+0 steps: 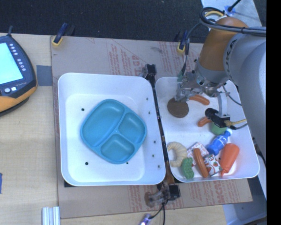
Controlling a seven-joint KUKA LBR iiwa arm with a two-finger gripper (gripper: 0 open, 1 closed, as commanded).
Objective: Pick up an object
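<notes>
Camera view looks down on a brown round disc (178,108) lying flat in the far left part of the right bin (180,134), close to the wall it shares with the left bin. The gripper (181,96) stands right over the disc's far edge, and it is too blurred and self-hidden to tell whether it is spread or closed, or whether it touches the disc. Just right of the gripper lies an orange sausage (199,99), and a second orange sausage (204,121) lies a little nearer.

The bin's near end is crowded. A pale croissant (177,152) sits on the left with a green vegetable piece (188,168) just beside it. A red and white packet (197,152) lies in the middle, and a blue bottle (218,143) and an orange carrot (228,158) lie toward the right.

The left bin (65,125) holds a blue divided plate (113,131), set at a slant. Well apart, on the wooden bench (23,139) at the far left, rests an orange-edged teach pendant (7,76).
</notes>
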